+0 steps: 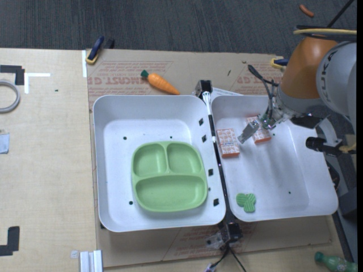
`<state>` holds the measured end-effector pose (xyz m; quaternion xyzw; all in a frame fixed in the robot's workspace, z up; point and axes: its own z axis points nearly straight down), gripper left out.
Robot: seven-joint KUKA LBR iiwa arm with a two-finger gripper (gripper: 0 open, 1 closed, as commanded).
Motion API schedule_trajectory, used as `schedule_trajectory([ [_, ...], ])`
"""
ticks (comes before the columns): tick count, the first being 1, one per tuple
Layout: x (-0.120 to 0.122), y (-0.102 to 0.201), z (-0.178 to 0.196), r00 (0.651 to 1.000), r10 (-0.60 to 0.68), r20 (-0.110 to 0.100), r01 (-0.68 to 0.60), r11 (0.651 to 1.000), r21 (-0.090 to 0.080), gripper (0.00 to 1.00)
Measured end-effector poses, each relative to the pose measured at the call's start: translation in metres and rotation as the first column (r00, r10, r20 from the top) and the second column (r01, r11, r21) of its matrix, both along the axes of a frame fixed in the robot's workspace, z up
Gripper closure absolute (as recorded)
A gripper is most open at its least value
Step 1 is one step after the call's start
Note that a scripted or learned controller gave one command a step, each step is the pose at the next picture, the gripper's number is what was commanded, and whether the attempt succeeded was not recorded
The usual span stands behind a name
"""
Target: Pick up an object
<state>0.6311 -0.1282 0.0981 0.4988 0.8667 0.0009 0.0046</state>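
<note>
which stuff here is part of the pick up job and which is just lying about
Job:
- gripper, over the right bin
- two small boxes
- green leafy item
- green divided plate in the left bin

Lying about:
- toy carrot on the cardboard
- blue clip

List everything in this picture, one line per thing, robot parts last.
White bins: 2, white, side by side on the bench.
Divided plate: 1, light green, in the left bin.
Small box: 1, red and white, right bin, near its left wall.
Second small box: 1, red and white, right bin, partly under the end effector.
Ridged toy: 1, green, right bin's near left corner.
Toy carrot: 1, orange with green top, on cardboard behind the left bin.
Bottle: 1, green, bottom right floor.
Arm: 1, grey with orange band, from the right.
End effector: 1, metal, low over the right bin.
</note>
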Motion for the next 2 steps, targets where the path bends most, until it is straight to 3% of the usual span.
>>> schedule_trajectory([
  [1,0.002,-0.002,0.011,1.0,-0.001,0.01,0.002,1.0,-0.005,1.0],
  [2,-0.042,0.059,0.094,0.997,0.079,-0.008,-0.079,0.997,0.002,1.0],
])
